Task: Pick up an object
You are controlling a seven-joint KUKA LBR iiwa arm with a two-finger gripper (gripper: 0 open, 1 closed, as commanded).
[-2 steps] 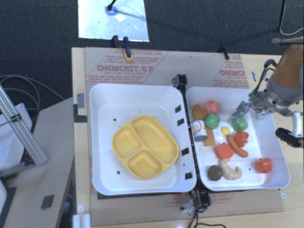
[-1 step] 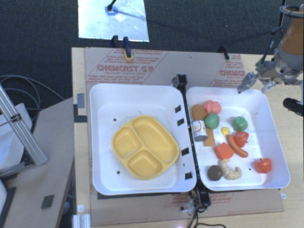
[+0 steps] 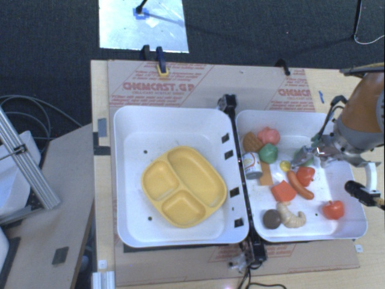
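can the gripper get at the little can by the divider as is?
Probably yes. The can lies open from above beside the right bin's left wall, and the gripper is already over that bin. The green ball crowds its right side.

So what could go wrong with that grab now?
The gripper sits low in the right bin, where the toys are crowded. The red pepper and sausage touch, so it might nudge both and lift neither. It might also catch the green ball nearby.

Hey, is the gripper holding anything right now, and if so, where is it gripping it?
It cannot be told. The gripper sits low in the right bin, just above the red pepper and sausage.
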